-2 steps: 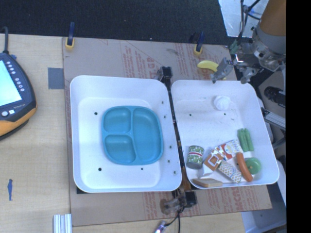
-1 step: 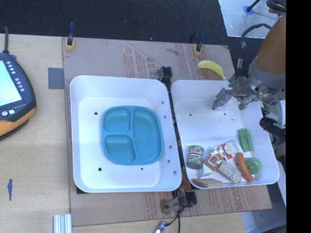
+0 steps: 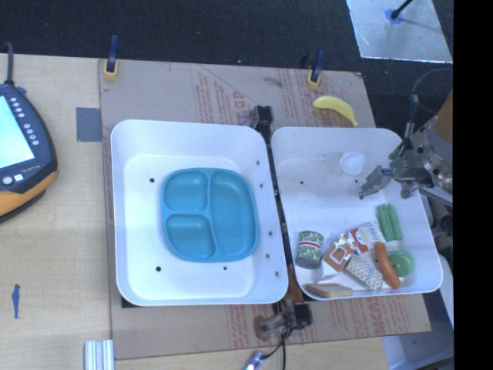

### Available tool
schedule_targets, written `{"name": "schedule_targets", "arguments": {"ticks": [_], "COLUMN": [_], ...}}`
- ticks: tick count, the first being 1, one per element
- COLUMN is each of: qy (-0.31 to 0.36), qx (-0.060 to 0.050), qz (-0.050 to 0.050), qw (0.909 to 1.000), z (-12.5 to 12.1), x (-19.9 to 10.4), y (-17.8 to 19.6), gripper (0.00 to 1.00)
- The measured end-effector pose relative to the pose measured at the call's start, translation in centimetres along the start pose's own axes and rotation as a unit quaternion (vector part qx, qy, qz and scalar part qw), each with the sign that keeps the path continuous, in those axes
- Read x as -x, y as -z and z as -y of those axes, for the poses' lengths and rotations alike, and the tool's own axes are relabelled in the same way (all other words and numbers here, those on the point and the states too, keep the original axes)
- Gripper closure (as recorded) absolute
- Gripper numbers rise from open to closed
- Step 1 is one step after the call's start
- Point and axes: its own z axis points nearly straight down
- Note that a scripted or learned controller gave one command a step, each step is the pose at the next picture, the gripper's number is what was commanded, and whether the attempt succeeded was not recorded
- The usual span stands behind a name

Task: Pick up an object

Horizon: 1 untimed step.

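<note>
Wooden desk under brown cardboard, bearing two white bins side by side, with a yellow banana on the cardboard up and left of the end effector. End effector over the right bin, nothing seen between its fingers, how far apart they stand impossible to tell; translucent cup just up-left of it. Below it: green pods, carrot, green ball, snack packet, small can down-left; far left, blue divided plate in the left bin.
</note>
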Motion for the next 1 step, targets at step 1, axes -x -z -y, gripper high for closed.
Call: {"name": "schedule_targets", "arguments": {"ticks": [1], "qy": [0.001], "qx": [0.0], "qz": [-0.001], "qw": [1.0], "z": [-10.97], "x": [-12.09], "y": [-0.55], "gripper": [0.0]}}
